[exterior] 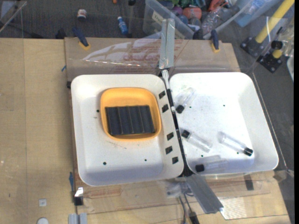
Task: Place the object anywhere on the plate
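The clear tubes (196,140) lay in the right bin (261,120), long axes slanting down to the right; the orange plate (106,99), bearing a dark ribbed block (130,120), sat in the left bin (84,139).

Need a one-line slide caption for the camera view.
Orange plate holding a dark ridged block in the left bin; clear tubes scattered in the right bin.
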